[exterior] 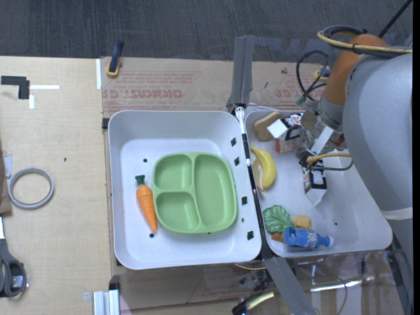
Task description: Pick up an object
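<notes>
The grey arm comes in from the right over the right bin, and my gripper hangs low above that bin's middle. A yellow banana lies just left of it. At the bin's back sit a brown bread-like piece and a small white and red carton, close under the wrist. Along the front lie a green leafy toy, a blue bottle and a small yellow piece. The view does not show anything held in the gripper.
The left bin holds a green divided plate and an orange carrot beside it. On the bench at the left lies a grey ring. Cables loop around the wrist.
</notes>
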### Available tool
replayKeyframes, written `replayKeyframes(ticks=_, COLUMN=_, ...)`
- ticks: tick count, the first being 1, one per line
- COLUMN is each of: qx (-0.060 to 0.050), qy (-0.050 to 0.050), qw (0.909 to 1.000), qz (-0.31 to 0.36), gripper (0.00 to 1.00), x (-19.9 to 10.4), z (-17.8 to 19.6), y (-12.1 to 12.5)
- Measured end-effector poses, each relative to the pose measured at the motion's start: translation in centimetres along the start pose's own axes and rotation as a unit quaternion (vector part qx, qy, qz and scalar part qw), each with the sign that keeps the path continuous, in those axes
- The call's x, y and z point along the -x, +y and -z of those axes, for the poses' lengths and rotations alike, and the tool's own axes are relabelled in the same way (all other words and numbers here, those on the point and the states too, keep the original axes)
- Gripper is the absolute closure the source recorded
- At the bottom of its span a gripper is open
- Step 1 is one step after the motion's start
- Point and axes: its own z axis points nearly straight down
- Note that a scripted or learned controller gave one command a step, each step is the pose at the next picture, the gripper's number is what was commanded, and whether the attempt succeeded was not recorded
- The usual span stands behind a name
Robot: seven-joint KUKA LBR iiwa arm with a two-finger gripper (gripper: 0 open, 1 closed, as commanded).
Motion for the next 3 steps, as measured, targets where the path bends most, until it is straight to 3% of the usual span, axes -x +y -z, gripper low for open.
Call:
replayKeyframes(ticks=1, qx=0.019, qy=0.007, qw=0.9436, qz=0.330, gripper=1.00, x=1.6, z=0.5, y=-2.2)
replayKeyframes(ticks=2, qx=0.019, qy=0.007, qw=0.9436, qz=0.331, gripper=0.00, x=1.6, z=0.5, y=-2.2)
replayKeyframes(ticks=3, qx=-0.012, qy=0.000, qw=0.9947, qz=0.103, gripper=0.00, x=0.4, z=0.1, y=-2.5)
